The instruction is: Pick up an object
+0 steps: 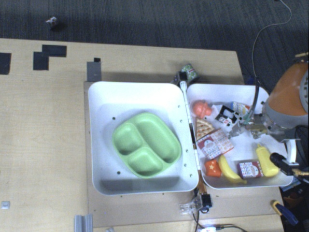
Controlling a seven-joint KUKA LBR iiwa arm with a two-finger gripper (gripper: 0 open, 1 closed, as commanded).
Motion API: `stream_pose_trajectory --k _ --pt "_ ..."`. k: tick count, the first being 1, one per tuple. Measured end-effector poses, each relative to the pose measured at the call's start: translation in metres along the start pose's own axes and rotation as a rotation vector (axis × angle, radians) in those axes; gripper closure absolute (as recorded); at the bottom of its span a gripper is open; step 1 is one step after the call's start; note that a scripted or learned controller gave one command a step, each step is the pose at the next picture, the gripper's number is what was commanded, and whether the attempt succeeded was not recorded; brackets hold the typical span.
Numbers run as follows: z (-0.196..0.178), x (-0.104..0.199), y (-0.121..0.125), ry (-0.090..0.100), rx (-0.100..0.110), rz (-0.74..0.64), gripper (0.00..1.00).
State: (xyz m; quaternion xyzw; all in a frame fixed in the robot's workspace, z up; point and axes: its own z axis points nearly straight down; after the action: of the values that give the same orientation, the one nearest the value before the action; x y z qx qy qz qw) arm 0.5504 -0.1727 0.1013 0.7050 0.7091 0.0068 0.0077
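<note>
The right bin (219, 89) holds several small items. Among them are a pink toy (202, 108), a pizza slice (203, 128), a red-and-white packet (215, 146), a red tomato (212, 168), a banana (230, 170), a small red box (248, 169), a yellow piece (267, 161) and a black-and-white item (225, 114). My gripper (240, 125) reaches in from the right, low over the bin's middle. It is just right of the black-and-white item and above the packet's corner. I see nothing clearly held by it.
The left bin (104, 129) holds a green divided plate (146, 143). A clamp and a small can (188, 73) sit at the far end of the wall between the bins. A cable (264, 33) runs down to the arm at the right.
</note>
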Motion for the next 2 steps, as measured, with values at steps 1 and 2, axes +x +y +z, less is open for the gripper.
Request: stream_pose_trajectory --k 1,2 --pt "0.011 0.045 -0.041 -0.004 0.002 0.004 0.0" --pt "0.01 0.076 -0.057 -0.011 -0.004 0.01 0.0"
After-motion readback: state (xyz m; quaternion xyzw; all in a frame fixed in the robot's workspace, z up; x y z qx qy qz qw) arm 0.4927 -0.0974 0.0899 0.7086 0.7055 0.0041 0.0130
